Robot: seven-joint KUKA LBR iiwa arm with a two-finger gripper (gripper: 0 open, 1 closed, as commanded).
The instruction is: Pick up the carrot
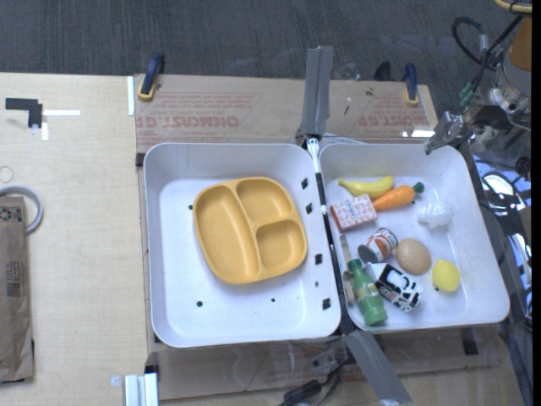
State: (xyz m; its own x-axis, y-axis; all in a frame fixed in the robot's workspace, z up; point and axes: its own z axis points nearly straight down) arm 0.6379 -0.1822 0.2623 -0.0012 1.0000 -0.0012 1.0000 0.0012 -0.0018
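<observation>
Carrot (394,198) sits in the right bin (480,227), touching the yellow banana (367,185). We see the gripper (445,134) above the bin's far corner, and we cannot tell how it stands.

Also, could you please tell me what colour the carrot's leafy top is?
Green, on an orange carrot, best seen in the camera view.

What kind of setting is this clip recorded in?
Probably a robotics lab bench: two white bins clamped to cardboard, toy food such as a carrot and banana, and a cabled gripper.
</observation>
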